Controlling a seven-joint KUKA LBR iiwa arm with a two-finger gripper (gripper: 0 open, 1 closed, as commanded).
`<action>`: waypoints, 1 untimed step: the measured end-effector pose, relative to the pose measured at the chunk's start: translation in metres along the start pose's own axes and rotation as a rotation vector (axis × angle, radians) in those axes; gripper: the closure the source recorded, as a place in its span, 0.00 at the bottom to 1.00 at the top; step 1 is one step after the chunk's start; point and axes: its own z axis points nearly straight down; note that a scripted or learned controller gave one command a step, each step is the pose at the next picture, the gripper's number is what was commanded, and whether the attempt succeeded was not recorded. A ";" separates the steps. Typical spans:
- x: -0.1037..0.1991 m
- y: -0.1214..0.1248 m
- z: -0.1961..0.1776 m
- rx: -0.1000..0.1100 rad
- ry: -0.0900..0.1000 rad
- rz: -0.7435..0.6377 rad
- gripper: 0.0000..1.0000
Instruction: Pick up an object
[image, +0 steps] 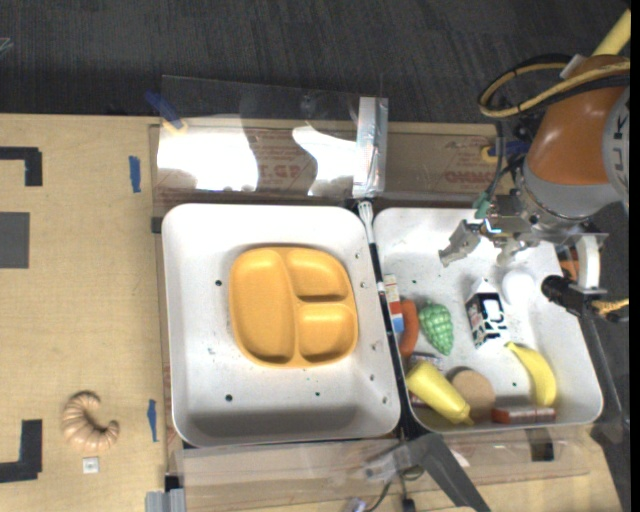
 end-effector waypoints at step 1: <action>-0.025 0.043 0.099 0.008 0.000 -0.064 0.00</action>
